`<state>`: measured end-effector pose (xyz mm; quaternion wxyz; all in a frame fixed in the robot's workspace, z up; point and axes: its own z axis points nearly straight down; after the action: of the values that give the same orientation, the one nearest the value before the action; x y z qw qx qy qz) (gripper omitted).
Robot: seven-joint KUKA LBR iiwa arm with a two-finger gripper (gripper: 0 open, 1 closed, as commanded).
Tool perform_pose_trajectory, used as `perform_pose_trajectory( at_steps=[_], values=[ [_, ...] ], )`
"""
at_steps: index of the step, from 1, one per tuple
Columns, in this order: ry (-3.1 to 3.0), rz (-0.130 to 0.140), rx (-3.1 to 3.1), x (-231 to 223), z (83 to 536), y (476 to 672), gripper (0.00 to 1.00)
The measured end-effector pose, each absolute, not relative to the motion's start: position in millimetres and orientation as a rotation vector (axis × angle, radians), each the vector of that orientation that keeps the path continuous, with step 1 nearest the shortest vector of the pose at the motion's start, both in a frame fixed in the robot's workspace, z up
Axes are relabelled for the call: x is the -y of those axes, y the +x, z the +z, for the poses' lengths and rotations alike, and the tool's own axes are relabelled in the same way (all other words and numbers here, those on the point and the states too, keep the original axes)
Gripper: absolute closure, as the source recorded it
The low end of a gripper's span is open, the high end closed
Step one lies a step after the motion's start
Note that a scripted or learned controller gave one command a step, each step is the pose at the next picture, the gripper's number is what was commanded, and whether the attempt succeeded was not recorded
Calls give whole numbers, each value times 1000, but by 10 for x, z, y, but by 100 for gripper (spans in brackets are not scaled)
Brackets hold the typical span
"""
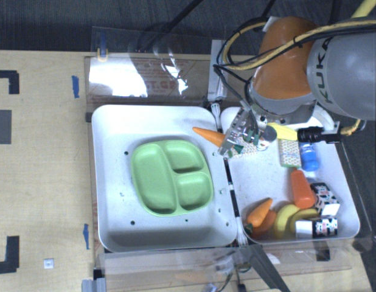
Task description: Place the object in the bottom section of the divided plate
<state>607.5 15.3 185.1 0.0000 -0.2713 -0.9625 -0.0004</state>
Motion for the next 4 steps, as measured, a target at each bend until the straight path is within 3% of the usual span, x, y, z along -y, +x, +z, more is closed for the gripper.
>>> perform_pose_trajectory(
  at_steps=[1, 2, 3, 4],
  values=[
    [-853, -1, 3024, -149, 1854, 6076, 0],
    [-920, -2, 3004, 48, 1853, 5951, 0],
    [-923, -5, 3009, 46, 1959, 5966, 100],
    [-923, -5, 3009, 47, 1959, 5966, 0]
  ],
)
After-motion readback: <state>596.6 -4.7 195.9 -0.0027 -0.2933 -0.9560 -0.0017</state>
